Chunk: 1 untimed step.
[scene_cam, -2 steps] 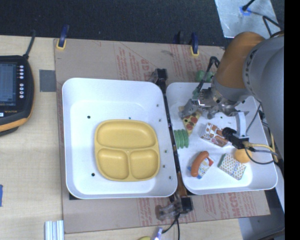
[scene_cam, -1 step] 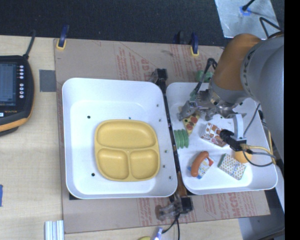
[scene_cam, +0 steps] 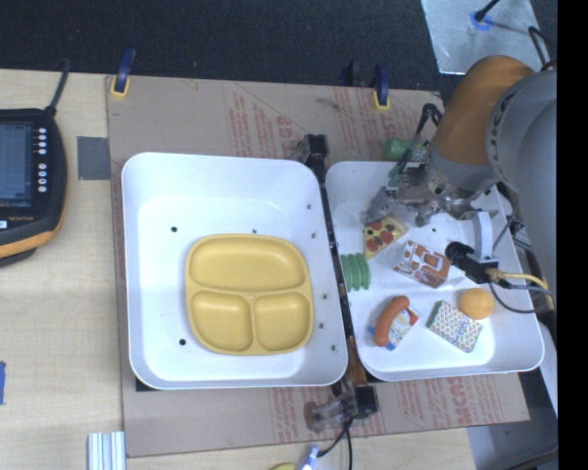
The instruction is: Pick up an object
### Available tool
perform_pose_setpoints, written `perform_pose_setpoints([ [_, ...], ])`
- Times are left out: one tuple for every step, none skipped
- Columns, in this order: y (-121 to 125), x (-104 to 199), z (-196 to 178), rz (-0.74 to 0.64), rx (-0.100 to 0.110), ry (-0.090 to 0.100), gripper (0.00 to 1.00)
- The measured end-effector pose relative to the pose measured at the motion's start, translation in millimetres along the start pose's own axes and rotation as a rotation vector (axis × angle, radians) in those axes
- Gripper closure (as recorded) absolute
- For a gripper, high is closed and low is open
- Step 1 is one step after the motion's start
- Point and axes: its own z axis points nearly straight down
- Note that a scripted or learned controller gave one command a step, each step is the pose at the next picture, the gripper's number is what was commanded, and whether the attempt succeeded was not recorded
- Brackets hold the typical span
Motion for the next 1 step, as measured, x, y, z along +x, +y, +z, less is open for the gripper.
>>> perform_pose_setpoints([
  [16.3, 20.2, -0.1, -0.001, 0.000, 0.001, 0.00],
])
